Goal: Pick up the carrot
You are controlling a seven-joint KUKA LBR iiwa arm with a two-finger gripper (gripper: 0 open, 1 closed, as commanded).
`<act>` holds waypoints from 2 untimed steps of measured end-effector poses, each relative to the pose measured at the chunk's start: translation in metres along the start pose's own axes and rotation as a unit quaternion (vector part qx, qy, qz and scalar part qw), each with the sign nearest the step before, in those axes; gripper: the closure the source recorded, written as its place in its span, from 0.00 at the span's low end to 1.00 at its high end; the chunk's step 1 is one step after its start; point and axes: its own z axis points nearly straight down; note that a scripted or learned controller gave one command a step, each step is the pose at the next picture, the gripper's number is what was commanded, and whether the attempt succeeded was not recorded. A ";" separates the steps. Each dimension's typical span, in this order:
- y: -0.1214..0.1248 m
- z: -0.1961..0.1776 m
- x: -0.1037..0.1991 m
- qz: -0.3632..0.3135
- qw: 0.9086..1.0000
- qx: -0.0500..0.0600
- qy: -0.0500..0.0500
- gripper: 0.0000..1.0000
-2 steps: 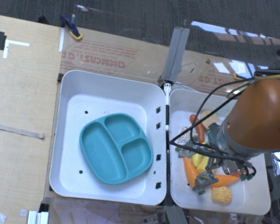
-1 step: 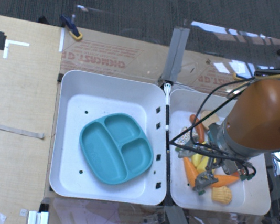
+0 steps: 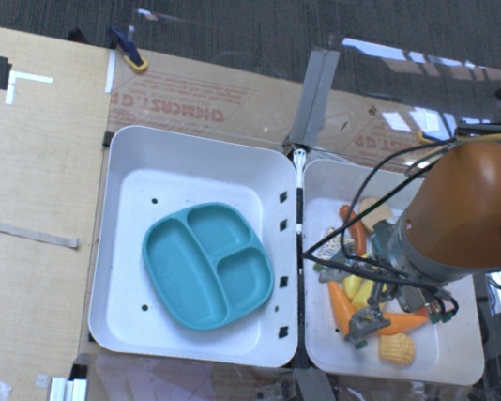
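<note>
The claw hangs low in the right bin; I cannot tell its state. A carrot lies just left of it, corn beside. The left bin holds a teal plate.

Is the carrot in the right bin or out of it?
In. The carrot lies on the floor of the right bin, among other toy food beside the gripper.
</note>
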 end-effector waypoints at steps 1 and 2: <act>0.000 0.000 0.000 0.000 1.000 0.000 0.000 0.00; 0.000 0.000 0.000 0.000 1.000 0.000 0.000 0.00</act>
